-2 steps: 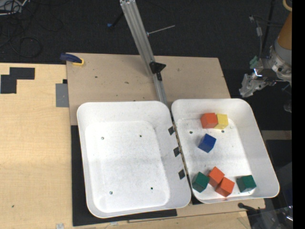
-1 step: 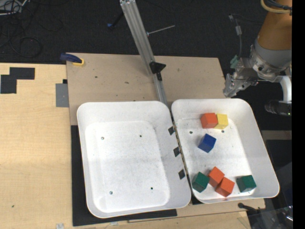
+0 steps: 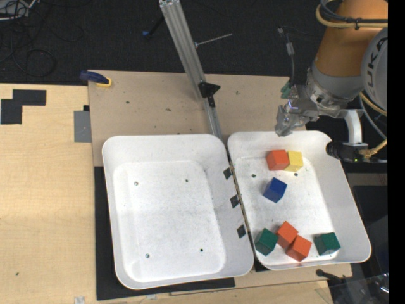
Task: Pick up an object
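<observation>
Seven blocks sit in the right bin [image 3: 342,189], the orange block [image 3: 276,159] nearest, just below the gripper [image 3: 286,124], whose grip I cannot tell.

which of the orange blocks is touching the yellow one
The orange block at the far end of the right bin, side by side with the yellow block. The other two orange blocks sit at the near end between green ones.
</observation>
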Motion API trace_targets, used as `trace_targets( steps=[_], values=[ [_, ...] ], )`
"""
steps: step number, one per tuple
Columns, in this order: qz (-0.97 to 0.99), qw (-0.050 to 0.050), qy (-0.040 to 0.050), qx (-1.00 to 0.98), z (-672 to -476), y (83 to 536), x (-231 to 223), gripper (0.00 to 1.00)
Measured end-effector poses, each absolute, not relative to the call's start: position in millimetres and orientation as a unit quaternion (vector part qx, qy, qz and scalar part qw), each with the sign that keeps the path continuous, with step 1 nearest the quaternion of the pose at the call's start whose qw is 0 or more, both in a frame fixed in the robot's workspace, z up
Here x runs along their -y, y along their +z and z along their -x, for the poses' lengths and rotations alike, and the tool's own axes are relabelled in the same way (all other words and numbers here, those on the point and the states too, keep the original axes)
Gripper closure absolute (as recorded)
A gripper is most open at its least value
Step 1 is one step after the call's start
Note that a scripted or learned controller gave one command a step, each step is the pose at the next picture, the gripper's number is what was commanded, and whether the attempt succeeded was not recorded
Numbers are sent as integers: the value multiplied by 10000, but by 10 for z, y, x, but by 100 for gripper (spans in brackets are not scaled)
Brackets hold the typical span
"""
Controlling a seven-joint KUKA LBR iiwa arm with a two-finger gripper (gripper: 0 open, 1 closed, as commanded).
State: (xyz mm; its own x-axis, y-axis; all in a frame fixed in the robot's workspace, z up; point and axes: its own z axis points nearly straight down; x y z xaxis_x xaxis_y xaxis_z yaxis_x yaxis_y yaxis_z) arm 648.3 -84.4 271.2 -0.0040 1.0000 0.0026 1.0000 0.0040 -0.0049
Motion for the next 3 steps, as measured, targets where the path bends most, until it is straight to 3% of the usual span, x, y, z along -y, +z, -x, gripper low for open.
trace_targets(
  steps=[2,3],
  values=[
    [7058,25,8,7084,-6453,2695,-155,100],
    [7058,29,20,7084,-6412,2448,-620,100]
  ],
)
